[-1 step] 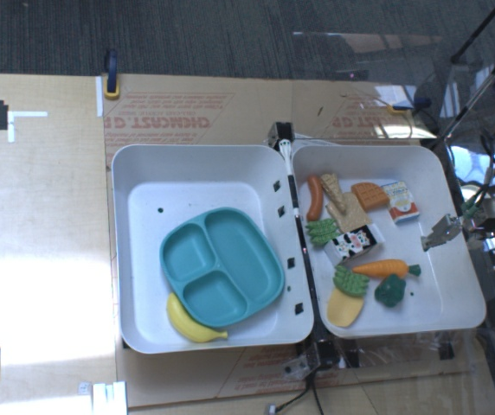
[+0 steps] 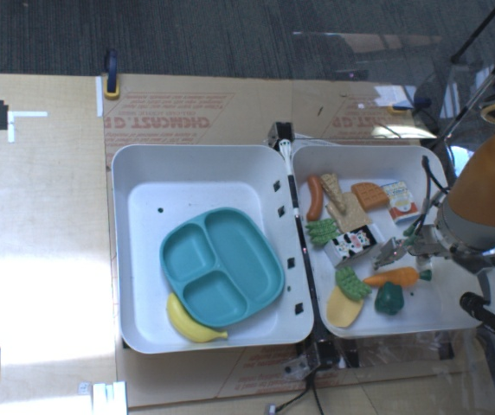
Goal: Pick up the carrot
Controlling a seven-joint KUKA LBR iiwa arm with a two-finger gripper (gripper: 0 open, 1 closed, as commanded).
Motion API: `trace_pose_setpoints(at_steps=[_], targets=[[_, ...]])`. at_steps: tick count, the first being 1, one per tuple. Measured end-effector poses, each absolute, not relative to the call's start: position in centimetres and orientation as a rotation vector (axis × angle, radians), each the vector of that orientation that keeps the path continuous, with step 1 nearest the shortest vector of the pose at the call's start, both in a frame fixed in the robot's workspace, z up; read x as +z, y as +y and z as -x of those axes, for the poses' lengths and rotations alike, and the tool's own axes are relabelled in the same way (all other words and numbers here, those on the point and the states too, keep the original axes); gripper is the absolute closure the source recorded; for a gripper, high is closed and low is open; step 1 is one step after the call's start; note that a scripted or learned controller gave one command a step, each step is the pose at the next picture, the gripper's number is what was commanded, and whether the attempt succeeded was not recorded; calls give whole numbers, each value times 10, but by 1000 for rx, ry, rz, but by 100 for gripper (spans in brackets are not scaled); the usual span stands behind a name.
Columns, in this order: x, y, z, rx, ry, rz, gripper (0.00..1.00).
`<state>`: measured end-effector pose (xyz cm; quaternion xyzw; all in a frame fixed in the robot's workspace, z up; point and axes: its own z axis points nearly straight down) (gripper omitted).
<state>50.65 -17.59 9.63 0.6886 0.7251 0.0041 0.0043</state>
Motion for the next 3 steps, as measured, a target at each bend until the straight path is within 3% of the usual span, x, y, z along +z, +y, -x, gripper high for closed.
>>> trace_pose_setpoints(at_steps=[1,2,3], targets=[[92,-131,-479,2,2345,-2088,0],[103,-133,-485,15,2322,-2085,100],[103,-133,-485,14,2323,-2085,0]])
